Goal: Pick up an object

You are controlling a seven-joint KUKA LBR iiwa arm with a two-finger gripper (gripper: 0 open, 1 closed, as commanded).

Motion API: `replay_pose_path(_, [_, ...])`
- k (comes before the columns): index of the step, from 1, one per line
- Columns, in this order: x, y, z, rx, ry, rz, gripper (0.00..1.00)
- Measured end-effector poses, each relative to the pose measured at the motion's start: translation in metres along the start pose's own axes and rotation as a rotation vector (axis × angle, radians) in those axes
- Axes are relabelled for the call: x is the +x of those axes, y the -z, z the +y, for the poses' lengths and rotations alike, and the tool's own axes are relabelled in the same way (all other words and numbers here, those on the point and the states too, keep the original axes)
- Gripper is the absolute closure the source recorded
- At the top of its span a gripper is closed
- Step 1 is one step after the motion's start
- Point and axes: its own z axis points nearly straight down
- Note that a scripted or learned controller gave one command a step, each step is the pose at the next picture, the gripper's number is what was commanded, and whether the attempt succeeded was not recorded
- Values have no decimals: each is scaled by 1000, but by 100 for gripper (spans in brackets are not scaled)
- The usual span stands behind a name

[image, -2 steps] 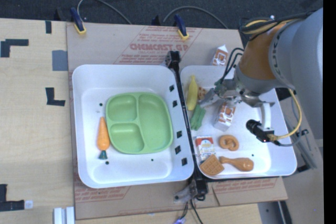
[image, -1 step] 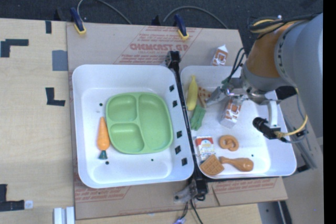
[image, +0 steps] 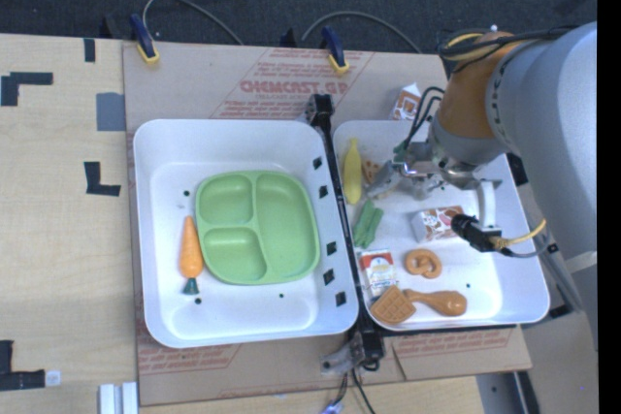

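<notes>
Evidently, nothing has been lifted yet, as far as can be judged from the camera view. 2 shallow white bins are seen side by side on the cardboard-covered tabletop (image: 281,78). The left white bin (image: 155,150) holds a green divided plastic plate (image: 257,226) and a small orange toy carrot (image: 190,249) lying just beside the plate's left edge. The right white bin (image: 529,291) holds the loose items: a yellow toy banana (image: 351,172) against the left wall, a green bean-like toy piece (image: 368,224) below it, a small red-and-white packet (image: 376,269), a brown toy pretzel (image: 422,262), a white-and-red carton (image: 437,223), a tan waffle-shaped piece (image: 393,307) and a brown toy drumstick (image: 439,302) near the front wall. The grey arm with the orange band (image: 471,102) is reached in over the upper part of the right bin, and the claw (image: 400,172) is lowered close to the yellow toy banana and the green piece. Whether the claw is spread or pressed together cannot be told, since the wrist hardware covers it, and no item is seen pinched in it. The descent appears largely done; the grasp itself and the lift are judged to remain.
</notes>
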Motion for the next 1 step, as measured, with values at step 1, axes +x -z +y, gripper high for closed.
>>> replay_pose_path(1, [16,-5,51,-3,-2,-10,0])
